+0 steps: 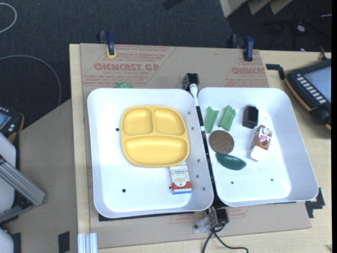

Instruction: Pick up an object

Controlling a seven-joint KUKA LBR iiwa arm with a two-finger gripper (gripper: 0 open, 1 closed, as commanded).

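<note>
Dark carpet surrounds the bench, and on it a brown cardboard sheet [158,62] printed with CHEMCAST lettering is pinned along its far edge by two blue clamps [110,38]. Two shallow white bins sit on that sheet, touching along their inner walls. From my feed I cannot tell whether the claw is released or clenched, so I place things by the side its arm reaches in from. The right bin [295,157], the one on that side, holds the loose pieces I could go for. Two green sticks [210,119] lie side by side near its far inner corner, and a small black block [250,116] sits just beyond them toward the arm's side. A brown round disc [221,140] lies just below the sticks, with a dark green oblong piece [230,161] right beside its near edge. A red and white carton [261,142] lies tilted between the block and the oblong piece. The left bin [100,141], farther from the arm's side, carries a yellow divided plate [155,136] with three compartments. A small juice carton [180,179] lies just at the plate's near edge. An orange-edged control tablet [316,88] rests off the board on the arm's side.
</note>
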